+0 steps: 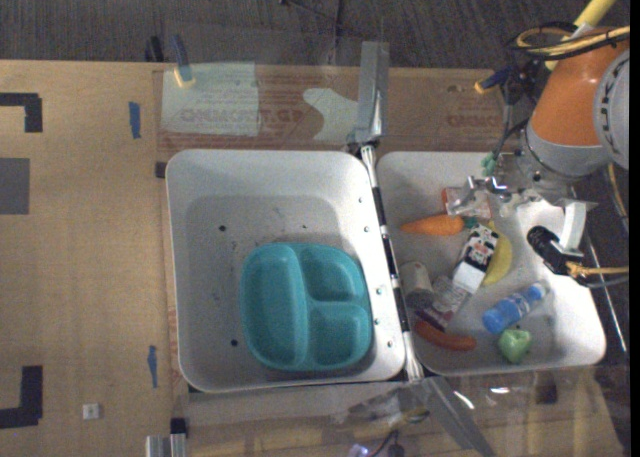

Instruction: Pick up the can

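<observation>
While the arm (pixel 575 110) hangs over the upper right of the frame, its jaws sit above the top of the right bin (pixel 590 340), near a crumpled silvery wrapper (pixel 463 199). I cannot tell whether the jaws are open or closed, and nothing shows between them.

The can (pixel 415 276) looks to be the small pale cylinder at the bin's left wall, lower in the frame and well apart from the jaws. It lies just beside a packet (pixel 447 300), with a carrot (pixel 434 227) above it and a red sausage-like piece (pixel 445 336) below.

The risks come from that crowding. A descent could clip the wall or pinch the packet instead. If the can lies on its side, it may roll out of the grip. The box (pixel 477 256) and banana (pixel 499 259) lie across the direct path and could be knocked.
</observation>
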`<move>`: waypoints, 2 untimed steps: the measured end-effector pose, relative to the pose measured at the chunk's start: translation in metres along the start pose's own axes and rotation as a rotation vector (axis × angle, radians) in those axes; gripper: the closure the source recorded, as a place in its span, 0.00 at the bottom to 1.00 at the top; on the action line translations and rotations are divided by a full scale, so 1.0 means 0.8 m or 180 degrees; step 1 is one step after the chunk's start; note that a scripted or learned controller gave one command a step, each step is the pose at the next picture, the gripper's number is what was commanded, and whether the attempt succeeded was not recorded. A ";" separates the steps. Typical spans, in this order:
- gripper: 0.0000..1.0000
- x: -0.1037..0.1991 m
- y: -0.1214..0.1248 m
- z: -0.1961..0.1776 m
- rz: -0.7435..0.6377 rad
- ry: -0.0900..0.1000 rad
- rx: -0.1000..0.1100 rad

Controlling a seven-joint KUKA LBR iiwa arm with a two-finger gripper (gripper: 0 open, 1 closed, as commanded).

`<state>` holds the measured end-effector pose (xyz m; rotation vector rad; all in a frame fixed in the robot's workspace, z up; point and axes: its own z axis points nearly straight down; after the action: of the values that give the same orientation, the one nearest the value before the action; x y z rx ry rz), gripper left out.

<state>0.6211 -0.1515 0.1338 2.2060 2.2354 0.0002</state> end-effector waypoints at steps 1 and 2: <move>0.00 -0.027 0.002 0.058 0.0396 -0.0003 -0.0014; 1.00 -0.028 0.004 0.043 0.0388 -0.0013 -0.0027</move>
<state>0.6242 -0.1736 0.0994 2.3313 2.0910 0.0053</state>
